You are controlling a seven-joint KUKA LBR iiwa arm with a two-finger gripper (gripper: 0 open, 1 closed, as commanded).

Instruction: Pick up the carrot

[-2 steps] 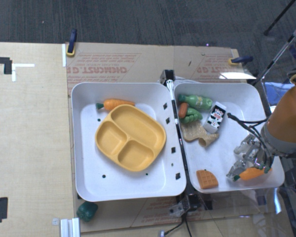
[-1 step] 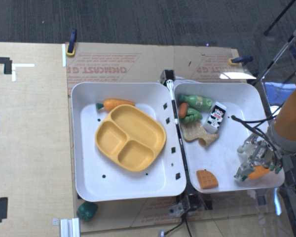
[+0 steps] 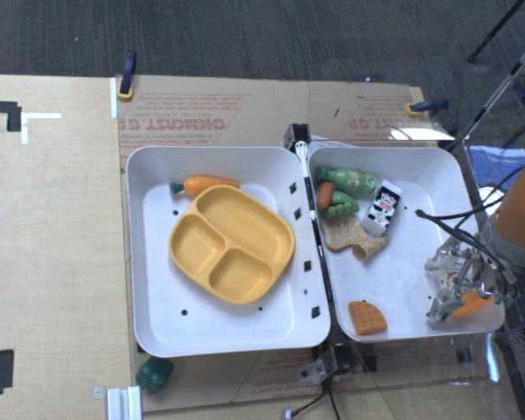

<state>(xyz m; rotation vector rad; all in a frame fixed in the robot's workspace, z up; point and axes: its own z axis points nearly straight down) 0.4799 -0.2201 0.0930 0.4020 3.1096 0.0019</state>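
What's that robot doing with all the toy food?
The robot's gripper sits low in the right bin, near its bottom right corner, with something orange beside it. One carrot lies in the left bin, just above the yellow divided plate, and nothing is touching it.

Arm point(image 3: 514, 221) entering from right, hand point(image 3: 455, 291) lowered
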